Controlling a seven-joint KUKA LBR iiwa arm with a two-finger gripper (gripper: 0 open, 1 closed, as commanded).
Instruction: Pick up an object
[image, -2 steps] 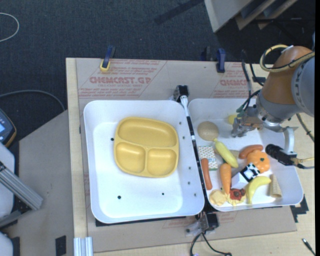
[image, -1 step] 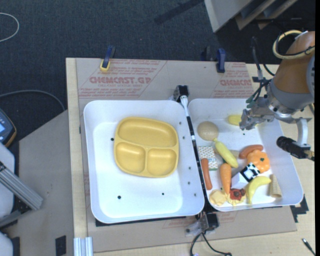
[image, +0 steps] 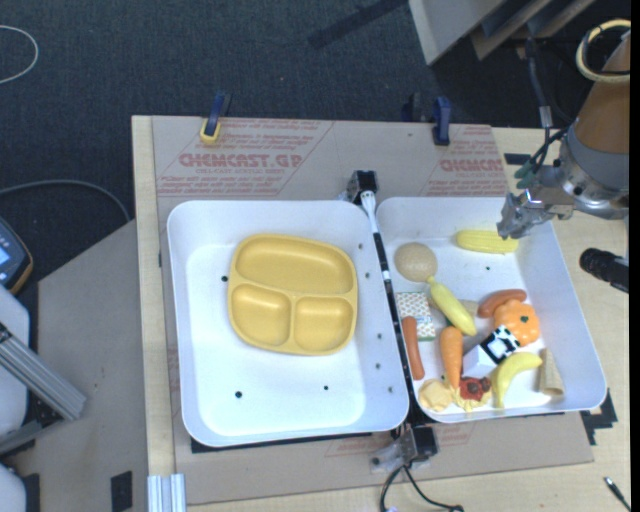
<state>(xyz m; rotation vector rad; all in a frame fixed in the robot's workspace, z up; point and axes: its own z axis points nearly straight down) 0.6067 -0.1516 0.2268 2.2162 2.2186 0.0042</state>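
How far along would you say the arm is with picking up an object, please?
Done: the hand has reached the right white bin's far corner, beside the yellow toy corn cob. In hand: nothing visibly; the cob lies on the bin floor. Left: grasping and lifting an item. The yellow compartment plate sits in the left bin.

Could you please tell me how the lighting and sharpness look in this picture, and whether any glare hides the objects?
Camera view: even, soft light; faint shadows under the yellow plate; no glare hiding the toys in the right bin; the gripper by the corn looks slightly soft; the floor is dark.
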